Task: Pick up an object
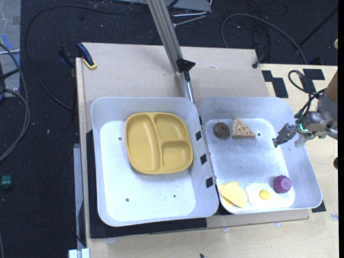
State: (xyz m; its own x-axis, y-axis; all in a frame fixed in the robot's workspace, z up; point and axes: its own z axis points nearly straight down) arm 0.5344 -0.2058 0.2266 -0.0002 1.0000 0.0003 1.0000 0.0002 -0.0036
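The end effector (285, 136) hangs over the right edge of the right white bin (302, 160), holding nothing; its spread cannot be judged. That bin contains five items: one brown round piece (221, 130), one tan wedge (243, 129), one purple piece (282, 184), one fried egg (263, 194), one yellow slice (234, 194). The left white bin (110, 165) contains one yellow divided plastic plate (159, 143).

**Arm enters at three o'clock, pincer low and pointing left**

The grey arm (329, 102) comes in from the three o'clock edge, just its wrist end in sight. Its pincer (283, 135) reaches toward nine o'clock, tilted slightly down. The dark fingers (280, 138) are small and blurred, so their spacing is unclear, and nothing can be made out between them.
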